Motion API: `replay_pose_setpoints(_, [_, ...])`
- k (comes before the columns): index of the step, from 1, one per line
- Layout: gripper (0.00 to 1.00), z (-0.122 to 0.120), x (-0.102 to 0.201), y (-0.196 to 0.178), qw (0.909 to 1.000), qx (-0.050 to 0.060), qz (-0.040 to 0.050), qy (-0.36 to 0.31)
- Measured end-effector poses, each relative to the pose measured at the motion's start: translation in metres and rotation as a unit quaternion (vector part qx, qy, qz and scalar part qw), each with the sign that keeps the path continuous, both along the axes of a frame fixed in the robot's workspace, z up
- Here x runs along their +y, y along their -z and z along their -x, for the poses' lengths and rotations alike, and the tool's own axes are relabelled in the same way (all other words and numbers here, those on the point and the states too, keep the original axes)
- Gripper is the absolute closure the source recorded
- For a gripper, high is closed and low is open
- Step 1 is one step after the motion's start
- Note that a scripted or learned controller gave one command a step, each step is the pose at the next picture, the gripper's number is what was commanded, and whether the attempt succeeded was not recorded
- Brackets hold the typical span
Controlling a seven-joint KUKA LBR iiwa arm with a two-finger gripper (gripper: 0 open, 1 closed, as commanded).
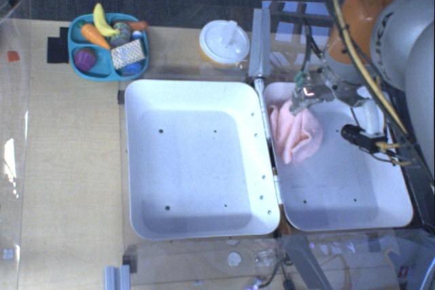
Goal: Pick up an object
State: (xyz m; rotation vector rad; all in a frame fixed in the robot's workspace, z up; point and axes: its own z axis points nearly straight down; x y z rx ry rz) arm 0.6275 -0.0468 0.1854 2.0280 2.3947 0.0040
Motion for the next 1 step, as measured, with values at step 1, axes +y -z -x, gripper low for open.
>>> replay_pose_setpoints(1, [0.0,0.0,-0.0001,-0.0001,1.0,0.0,0.0001,0.0])
